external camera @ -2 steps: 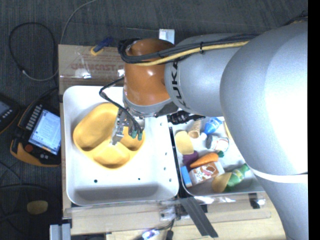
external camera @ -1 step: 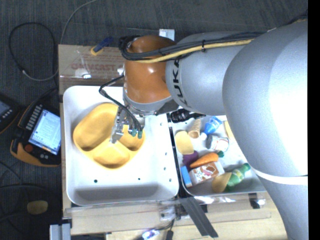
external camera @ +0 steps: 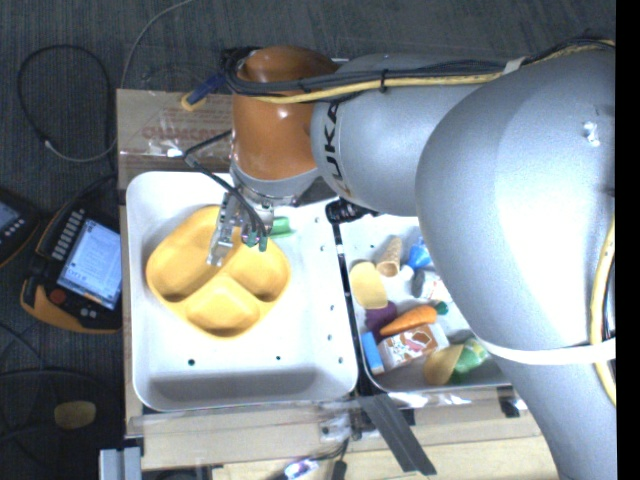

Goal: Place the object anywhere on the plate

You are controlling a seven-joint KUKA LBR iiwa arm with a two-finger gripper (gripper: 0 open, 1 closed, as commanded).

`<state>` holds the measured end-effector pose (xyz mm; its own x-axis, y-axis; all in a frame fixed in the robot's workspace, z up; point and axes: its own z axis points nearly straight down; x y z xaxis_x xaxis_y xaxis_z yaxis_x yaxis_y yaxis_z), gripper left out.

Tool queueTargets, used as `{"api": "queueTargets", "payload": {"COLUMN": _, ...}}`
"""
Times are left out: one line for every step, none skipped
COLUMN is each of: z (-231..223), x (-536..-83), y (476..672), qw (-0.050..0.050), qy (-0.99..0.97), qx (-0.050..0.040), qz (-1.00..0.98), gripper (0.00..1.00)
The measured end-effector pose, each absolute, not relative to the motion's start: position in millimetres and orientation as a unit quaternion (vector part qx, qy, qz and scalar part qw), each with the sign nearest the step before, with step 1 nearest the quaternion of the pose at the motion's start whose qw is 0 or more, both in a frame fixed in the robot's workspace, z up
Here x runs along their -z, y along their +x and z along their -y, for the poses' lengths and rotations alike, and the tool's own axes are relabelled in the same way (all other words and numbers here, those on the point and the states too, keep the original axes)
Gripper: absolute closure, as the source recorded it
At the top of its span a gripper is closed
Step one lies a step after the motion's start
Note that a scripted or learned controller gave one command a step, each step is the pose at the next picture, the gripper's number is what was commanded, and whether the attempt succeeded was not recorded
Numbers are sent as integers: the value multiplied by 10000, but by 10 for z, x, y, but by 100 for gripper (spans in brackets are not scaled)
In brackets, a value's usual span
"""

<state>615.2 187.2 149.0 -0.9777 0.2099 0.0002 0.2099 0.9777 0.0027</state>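
A yellow three-lobed plate lies in the left bin. My gripper hangs over the plate's upper right part, below the orange wrist band. Its fingers stand open with nothing between them. A small green object lies just right of the gripper, at the plate's far right rim near the bin wall. The gripper body hides part of this object.
The right bin holds several items: a yellow cylinder, an orange carrot, a red and white box and a blue piece. The grey arm covers much of that bin. A handheld pendant lies on the floor at left.
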Motion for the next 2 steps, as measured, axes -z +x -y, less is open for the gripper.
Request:
{"api": "queueTargets", "payload": {"z": -2100, "x": -992, "y": 6326, "qw": 35, "qy": -728, "qx": -4, "qz": -9973, "gripper": 100}}
{"api": "queueTargets", "payload": {"z": -2107, "x": -999, "y": 6334, "qw": 63, "qy": -721, "qx": -19, "qz": -9974, "gripper": 0}}
